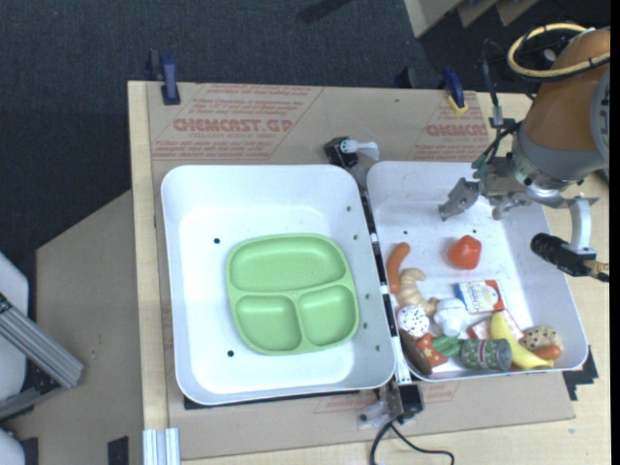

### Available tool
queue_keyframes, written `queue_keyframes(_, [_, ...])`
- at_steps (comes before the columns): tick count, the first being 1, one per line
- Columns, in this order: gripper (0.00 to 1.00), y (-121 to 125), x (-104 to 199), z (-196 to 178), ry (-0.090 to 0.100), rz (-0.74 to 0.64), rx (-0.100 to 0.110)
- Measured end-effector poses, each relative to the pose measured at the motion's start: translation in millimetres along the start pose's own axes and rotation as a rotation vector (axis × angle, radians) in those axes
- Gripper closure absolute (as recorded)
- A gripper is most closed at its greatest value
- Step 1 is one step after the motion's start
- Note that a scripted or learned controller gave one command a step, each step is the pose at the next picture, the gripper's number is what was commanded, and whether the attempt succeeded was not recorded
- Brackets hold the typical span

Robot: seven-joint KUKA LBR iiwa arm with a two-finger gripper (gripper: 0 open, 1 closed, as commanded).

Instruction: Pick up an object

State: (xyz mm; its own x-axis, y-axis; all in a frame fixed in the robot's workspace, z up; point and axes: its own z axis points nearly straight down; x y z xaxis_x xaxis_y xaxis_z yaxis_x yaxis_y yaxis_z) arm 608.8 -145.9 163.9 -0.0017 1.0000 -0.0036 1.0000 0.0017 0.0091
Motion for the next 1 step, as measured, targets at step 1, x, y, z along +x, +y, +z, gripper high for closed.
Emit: queue_keyframes(1, [0.00,-8.7,-17.3,84.7,0.005,0.004,0.017])
